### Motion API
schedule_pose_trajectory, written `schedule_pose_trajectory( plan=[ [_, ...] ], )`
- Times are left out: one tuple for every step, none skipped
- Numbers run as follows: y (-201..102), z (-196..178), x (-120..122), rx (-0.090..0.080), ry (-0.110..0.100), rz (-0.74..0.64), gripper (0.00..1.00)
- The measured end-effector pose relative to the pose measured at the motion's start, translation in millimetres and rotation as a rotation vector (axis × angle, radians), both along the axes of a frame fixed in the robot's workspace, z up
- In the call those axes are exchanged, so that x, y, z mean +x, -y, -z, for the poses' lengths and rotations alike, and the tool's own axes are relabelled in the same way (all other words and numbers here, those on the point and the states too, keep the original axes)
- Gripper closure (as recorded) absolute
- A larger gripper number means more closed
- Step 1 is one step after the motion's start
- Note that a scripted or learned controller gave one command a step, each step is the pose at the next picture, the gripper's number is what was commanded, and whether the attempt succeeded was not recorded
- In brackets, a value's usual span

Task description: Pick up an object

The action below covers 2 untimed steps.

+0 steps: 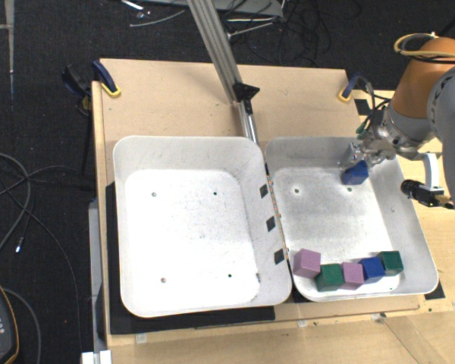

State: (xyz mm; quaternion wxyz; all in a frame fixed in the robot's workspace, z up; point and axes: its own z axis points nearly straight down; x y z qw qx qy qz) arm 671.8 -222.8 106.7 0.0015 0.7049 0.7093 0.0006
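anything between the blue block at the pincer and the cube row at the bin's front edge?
Nothing. In the camera view, bare speckled floor of the right bin separates the blue block from the cube row.

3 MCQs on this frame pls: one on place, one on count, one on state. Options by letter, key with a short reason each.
1. Where is the row of blocks?
A. near edge of the right bin
B. middle of the left bin
C. on the bench outside the bins

2. How many blocks are in that row?
A. three
B. five
C. seven

3. Where is the separate blue block in relation to the hand?
A. directly under its tip, over the right bin
B. lying in the left bin
C. stacked on the row

Key: 1 A, they line the right bin's near rim. 2 B, two purple, two green, one blue. 3 A, it is at the hand's tip.
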Motion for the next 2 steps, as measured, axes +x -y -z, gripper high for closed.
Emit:
schedule_pose_trajectory(
  plan=[
    [-78, -23, -23, 0.004, -0.003, -0.002, 1.00],
    [-73, 1, -42, 0.000, 0.000, 0.004, 1.00]
  ],
)
